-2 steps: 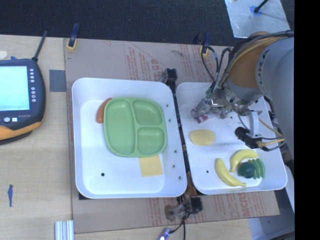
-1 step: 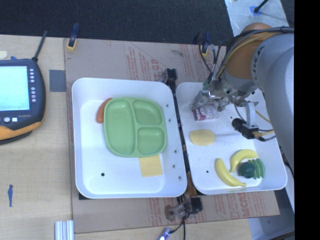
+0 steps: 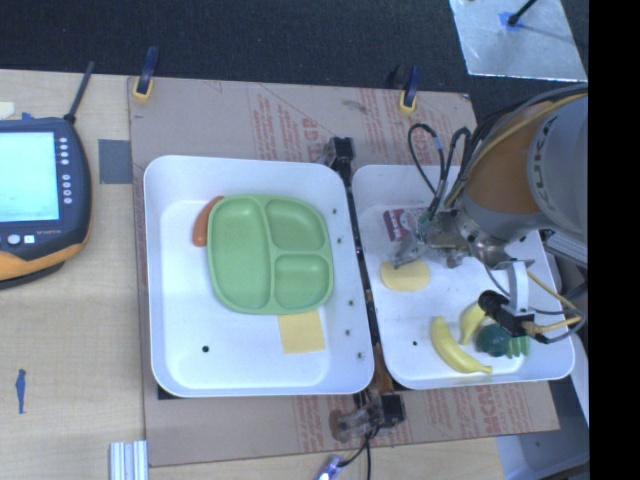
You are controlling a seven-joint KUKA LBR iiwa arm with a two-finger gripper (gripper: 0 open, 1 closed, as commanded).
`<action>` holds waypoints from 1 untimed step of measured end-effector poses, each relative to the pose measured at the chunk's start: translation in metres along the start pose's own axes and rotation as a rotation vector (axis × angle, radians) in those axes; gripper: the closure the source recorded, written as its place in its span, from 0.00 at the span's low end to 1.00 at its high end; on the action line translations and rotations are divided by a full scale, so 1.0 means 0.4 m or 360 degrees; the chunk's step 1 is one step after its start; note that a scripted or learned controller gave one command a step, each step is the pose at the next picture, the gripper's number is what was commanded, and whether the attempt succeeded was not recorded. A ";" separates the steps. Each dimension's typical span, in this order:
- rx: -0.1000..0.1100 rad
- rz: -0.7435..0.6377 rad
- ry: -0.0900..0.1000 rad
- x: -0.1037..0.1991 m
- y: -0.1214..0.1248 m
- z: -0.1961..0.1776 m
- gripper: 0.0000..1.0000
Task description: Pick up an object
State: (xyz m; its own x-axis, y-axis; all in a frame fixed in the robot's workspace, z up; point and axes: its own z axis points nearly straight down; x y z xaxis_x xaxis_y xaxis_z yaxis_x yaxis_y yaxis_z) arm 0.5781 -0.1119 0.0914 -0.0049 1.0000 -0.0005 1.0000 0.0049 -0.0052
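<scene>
Illumination is even, diffuse and fairly bright from overhead, with the two white bins (image 3: 170,363) rendered near-white but keeping their edges, and only soft, short shadows under the green divided plate (image 3: 270,253) and beneath the arm (image 3: 525,173). A foil-like sheet (image 3: 515,23) at upper right shows pale glare, while the dark floor along the top is underexposed. Resolution is low and slightly soft overall, small items at lower right lacking crisp detail.
</scene>
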 end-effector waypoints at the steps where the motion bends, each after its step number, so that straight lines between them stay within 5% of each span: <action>1: -0.0004 0.0002 0.0001 0.049 0.115 -0.002 0.00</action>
State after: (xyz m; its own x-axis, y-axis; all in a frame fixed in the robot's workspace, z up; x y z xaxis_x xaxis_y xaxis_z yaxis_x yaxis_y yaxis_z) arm 0.6241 -0.0922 0.0920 -0.0034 1.0000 0.0003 1.0000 0.0034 -0.0026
